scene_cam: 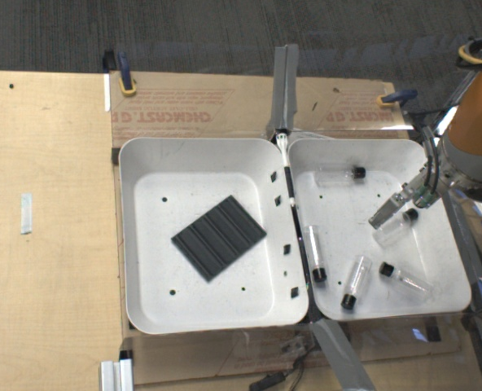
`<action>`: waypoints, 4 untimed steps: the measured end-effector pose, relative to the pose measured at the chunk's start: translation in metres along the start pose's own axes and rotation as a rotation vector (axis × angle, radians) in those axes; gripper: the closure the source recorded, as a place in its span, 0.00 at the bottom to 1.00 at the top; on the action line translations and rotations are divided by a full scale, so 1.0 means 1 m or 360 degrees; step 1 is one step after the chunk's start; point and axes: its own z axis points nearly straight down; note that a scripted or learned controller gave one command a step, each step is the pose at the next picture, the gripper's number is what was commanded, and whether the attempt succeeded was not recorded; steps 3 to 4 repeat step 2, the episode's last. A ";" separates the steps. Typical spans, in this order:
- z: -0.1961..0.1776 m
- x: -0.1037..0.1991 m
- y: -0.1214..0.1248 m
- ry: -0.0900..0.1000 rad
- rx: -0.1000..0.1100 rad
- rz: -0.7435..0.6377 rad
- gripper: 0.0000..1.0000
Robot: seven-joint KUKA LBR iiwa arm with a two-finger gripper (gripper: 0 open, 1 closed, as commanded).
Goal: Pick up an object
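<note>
Nearest the camera in the right bin (461,296), three clear vials with black caps lie flat: one (352,282) tilted steeply with its cap toward the front rim, one (404,278) to its right lying aslant with its cap at the upper-left end, and a thin tube (314,255) running along the divider wall, cap at its near end. Just beyond them a fourth vial (392,230), almost wholly transparent and hard to outline, lies directly under the gripper (387,213); this looks like the likeliest target, sitting just below and toward the front of the fingers, its long axis seemingly slanting from lower left to upper right, roughly parallel to the fingers' own slant. The metal fingers look close together with nothing visible between them, though at this size I cannot tell for sure whether they are parted or pressed. The vials are smooth, round and glossy, so they would likely roll or slip if nudged off-centre. In the left bin (131,218) a dark, ribbed, flat rectangular panel (219,237) lies turned diagonally. Farthest back in the right bin, another clear vial (340,174) lies sideways, cap to the right.
</note>
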 end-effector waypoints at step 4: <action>0.120 -0.102 0.073 -0.0002 -0.0001 0.0044 0.00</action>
